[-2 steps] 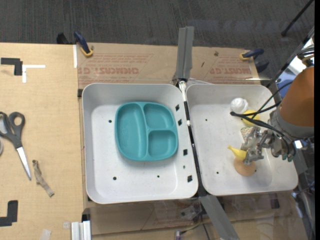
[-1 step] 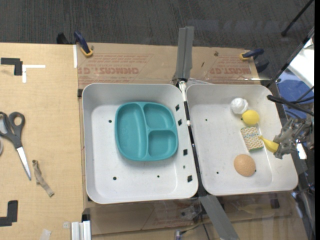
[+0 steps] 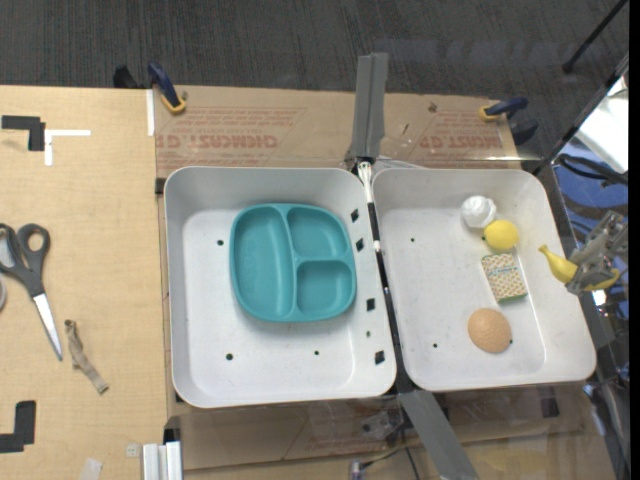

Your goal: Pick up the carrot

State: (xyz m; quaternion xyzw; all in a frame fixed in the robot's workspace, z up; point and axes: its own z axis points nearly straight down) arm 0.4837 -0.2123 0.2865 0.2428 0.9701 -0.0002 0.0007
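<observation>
My gripper [image 3: 592, 264] hangs over the right rim of the right bin [image 3: 440, 363], at the view's far right. A small yellow curved piece with a pointed tip [image 3: 556, 260] lies right against the gripper's left side, on the bin's sloping right wall. Whether the gripper holds it is unclear. Further left in the same bin lie a yellow lemon-like ball [image 3: 501, 234], a white crumpled lump [image 3: 478, 209], a small patterned box [image 3: 505, 277] and a tan egg-shaped thing [image 3: 489, 330].
The left bin [image 3: 200, 368] holds a teal divided plate [image 3: 293, 262]. Scissors [image 3: 32, 273] and a scrap [image 3: 85, 358] lie on the cardboard bench at the left. Clamps [image 3: 168, 88] hold the back edge. A grey bar [image 3: 370, 103] stands between the bins.
</observation>
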